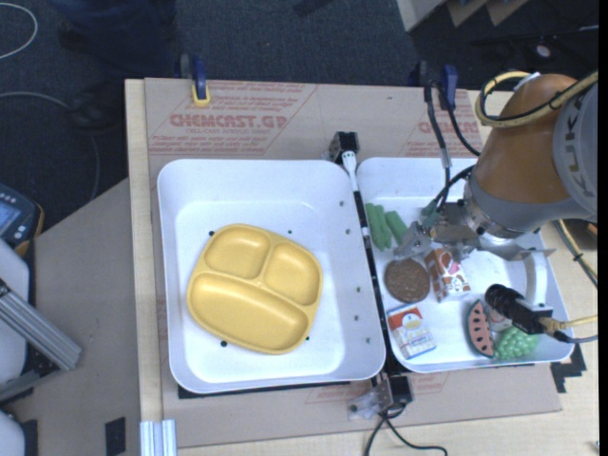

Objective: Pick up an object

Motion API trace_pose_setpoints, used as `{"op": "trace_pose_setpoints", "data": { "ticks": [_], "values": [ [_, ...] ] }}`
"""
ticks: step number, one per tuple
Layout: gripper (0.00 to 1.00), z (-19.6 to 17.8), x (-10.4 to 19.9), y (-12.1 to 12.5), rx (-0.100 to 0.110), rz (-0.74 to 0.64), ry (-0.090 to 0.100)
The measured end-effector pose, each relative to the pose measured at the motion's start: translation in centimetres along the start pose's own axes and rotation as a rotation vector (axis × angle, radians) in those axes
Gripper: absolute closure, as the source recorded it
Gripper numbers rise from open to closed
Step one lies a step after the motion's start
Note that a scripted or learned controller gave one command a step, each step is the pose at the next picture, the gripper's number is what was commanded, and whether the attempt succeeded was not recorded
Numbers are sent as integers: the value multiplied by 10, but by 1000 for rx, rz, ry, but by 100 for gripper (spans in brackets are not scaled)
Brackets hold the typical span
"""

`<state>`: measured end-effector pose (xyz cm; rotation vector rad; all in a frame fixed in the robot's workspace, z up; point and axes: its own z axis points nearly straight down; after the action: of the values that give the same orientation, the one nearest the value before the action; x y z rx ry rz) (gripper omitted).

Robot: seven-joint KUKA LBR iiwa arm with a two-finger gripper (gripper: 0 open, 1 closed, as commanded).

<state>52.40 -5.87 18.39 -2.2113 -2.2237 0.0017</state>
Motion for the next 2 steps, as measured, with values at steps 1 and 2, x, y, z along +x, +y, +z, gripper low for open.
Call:
{"op": "trace_pose_setpoints", "data": {
  "ticks": [1,2],
  "values": [
    [0,-117,45,-34,-16,-1,-2],
    [100,-120,43,-33,-8,4,-4]
  ]
}}
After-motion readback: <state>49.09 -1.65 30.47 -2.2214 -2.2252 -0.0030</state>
